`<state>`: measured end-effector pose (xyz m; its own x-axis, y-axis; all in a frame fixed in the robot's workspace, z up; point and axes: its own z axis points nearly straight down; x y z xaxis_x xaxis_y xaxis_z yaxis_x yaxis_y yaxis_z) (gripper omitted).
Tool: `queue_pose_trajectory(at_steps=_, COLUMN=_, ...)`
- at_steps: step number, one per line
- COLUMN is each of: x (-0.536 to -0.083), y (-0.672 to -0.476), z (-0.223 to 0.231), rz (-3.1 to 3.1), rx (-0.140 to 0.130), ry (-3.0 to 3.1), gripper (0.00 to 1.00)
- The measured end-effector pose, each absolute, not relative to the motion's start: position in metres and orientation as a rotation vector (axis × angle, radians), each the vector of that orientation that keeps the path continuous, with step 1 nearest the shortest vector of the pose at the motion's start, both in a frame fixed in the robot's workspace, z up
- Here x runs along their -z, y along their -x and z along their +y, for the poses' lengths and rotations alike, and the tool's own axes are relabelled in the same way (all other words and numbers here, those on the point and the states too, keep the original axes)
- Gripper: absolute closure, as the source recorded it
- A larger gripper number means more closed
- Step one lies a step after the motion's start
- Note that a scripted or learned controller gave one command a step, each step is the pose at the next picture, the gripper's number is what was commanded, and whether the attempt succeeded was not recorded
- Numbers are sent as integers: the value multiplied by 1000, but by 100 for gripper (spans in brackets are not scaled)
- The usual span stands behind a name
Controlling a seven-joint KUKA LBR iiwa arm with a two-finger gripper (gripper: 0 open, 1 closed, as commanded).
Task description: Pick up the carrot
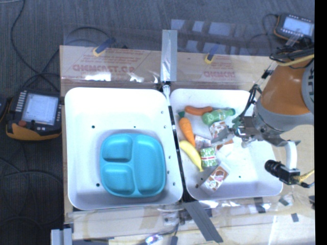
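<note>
Carrot (187, 130) lies unobstructed; gripper (231, 131) blurs among packets (218, 130).

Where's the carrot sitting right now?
In the camera view, the carrot lies in the right bin, near its left wall, just above the banana and below the sausage.

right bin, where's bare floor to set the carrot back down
Bare floor lies along the right bin's right side, below the gripper. The left half is crowded: carrot, banana, sausage, can, packets.
</note>
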<state>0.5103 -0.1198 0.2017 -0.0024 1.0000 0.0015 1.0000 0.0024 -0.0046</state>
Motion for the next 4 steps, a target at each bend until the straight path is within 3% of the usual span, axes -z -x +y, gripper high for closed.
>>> queue_pose_trajectory(at_steps=1, x=-182, y=-558, z=-63, rz=-2326, rx=-4, ry=2109, gripper=0)
queue_pose_trajectory(at_steps=2, x=-183, y=-578, z=-84, rz=-2394, rx=-4, ry=2033, gripper=0)
queue_pose_trajectory(at_steps=3, x=-183, y=-598, z=-18, rz=-2473, rx=-4, ry=1936, gripper=0)
queue_pose_trajectory(at_steps=4, x=-183, y=-668, z=-48, rz=-2357, rx=-5, ry=2077, gripper=0)
